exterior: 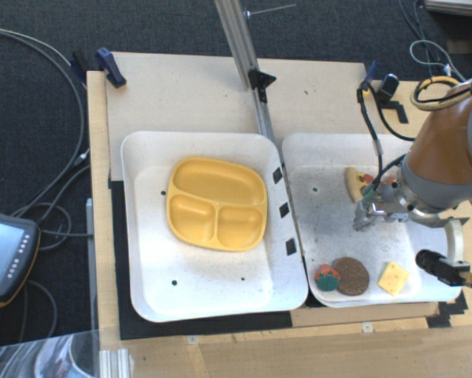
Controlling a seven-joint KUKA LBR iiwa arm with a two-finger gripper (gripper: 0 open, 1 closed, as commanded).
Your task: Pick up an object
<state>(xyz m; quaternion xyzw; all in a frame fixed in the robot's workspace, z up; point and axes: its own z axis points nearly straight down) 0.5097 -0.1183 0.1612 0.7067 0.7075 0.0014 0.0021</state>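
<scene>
My gripper (pixel 366 213) hangs low over the middle of the right bin (pixel 322 211), below the grey and orange arm (pixel 444 152). Just up and left of it lies a cream banana-like piece (pixel 353 182), with a small red and green item (pixel 368 184) beside it, partly hidden by the wrist. Along the bin's front edge lie a brown round cookie (pixel 351 276), a small red and green toy (pixel 326 275) touching its left side, and a yellow cheese wedge (pixel 393 278).
A yellow divided plate (pixel 217 203) lies in the left bin (pixel 141 235). A slanted metal pole (pixel 237 30) rises between the bins at the back. Cables (pixel 373 124) run along the right bin's rear. A black part (pixel 436 266) sticks out under the arm.
</scene>
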